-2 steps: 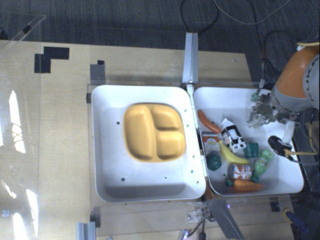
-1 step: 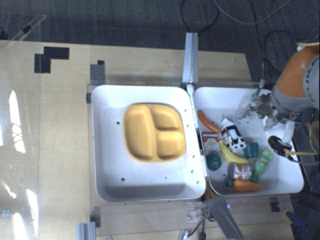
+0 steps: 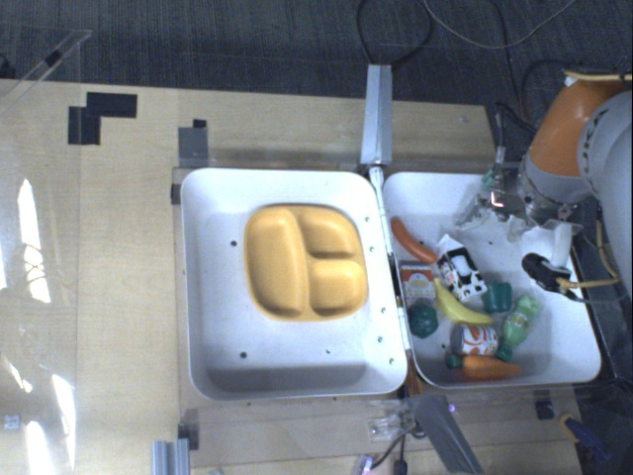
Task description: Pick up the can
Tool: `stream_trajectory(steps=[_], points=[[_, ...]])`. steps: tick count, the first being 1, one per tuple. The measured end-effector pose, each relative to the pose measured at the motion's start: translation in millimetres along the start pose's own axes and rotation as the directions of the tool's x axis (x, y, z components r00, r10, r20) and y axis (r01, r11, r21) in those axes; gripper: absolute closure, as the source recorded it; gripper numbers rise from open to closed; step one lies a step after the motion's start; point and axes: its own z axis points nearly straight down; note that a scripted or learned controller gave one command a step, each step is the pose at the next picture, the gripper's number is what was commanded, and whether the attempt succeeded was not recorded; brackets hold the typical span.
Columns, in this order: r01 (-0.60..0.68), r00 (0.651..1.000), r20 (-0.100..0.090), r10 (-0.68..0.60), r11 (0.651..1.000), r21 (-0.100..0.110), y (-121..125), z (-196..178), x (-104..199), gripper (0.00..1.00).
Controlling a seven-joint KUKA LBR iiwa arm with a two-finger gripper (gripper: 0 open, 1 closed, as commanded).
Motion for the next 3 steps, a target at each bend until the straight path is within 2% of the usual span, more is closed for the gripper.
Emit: stream_trajectory(steps=[1, 2, 3], points=[[-0.03, 1.0, 0.0, 0.03, 1.0, 0.001, -24, 0, -18, 0.0], [-0.06, 0.998, 0.0, 0.06, 0.998, 0.0, 29, -15, -10, 0.0], [-0.241, 0.97, -0.001, 0.241, 0.97, 0.002, -16, 0, -14, 0.0]])
